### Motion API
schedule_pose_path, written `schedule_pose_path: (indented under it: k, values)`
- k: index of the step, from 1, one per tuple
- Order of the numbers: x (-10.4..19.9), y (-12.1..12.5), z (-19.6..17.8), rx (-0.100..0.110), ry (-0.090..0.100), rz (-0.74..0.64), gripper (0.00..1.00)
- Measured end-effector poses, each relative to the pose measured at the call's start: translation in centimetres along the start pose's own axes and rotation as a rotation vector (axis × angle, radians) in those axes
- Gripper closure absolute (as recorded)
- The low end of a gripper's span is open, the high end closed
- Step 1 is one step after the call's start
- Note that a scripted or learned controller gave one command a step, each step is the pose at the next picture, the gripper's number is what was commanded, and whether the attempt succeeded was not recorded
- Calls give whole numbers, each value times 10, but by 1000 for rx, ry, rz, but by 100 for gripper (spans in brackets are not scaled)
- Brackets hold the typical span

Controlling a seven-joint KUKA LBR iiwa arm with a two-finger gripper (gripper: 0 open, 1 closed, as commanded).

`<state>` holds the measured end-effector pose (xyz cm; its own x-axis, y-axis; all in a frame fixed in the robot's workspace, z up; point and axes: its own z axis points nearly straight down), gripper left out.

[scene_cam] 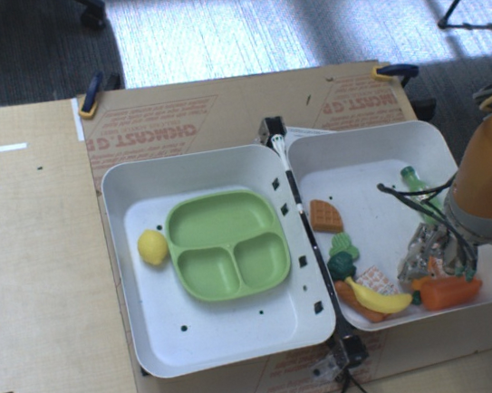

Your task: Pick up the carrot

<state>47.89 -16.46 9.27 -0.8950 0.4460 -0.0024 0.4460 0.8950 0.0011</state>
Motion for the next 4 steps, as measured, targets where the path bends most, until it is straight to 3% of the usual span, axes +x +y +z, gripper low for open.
schedule_pose_path:
  k: [1, 2, 3, 4]
  values:
    - [7, 16, -72, 0, -2, 423, 100]
    - [2, 7, 0, 0, 1, 71, 100]
    - [-57, 66, -82, 0, -1, -92, 100]
    - [-58, 66, -82, 0, 0, -92, 0]
